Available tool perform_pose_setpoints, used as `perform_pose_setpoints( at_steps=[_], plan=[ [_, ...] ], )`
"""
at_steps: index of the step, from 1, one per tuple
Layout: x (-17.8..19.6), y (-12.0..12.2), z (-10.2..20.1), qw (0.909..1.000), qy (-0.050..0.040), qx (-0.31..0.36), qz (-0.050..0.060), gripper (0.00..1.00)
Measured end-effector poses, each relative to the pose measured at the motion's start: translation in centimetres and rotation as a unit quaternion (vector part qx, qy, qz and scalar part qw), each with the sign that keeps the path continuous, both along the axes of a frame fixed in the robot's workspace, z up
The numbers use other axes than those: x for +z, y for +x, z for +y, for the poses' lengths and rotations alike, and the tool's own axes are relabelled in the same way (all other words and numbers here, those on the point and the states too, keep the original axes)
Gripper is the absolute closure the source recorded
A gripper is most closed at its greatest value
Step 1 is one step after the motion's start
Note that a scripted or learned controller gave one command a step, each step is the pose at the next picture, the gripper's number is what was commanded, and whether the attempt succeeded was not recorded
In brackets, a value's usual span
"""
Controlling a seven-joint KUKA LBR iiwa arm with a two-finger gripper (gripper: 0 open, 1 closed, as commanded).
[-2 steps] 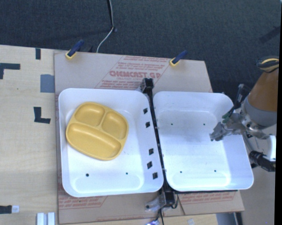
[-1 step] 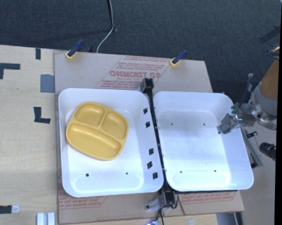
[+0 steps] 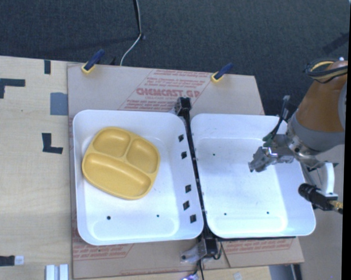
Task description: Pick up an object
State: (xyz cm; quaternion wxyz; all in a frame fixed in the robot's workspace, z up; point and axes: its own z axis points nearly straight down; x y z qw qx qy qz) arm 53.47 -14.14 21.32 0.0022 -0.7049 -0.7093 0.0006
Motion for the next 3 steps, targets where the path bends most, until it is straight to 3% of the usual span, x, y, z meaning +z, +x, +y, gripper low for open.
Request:
perform_pose_setpoints(
  at_steps=[2,3],
  plan=[
    [-0.8,-2.4,11.0,1.0,-0.0001,0.0,0.001,1.0],
    [0.5,-2.9,16.7,1.0,-0.0002,0.001,-0.001,1.0]
  ],
)
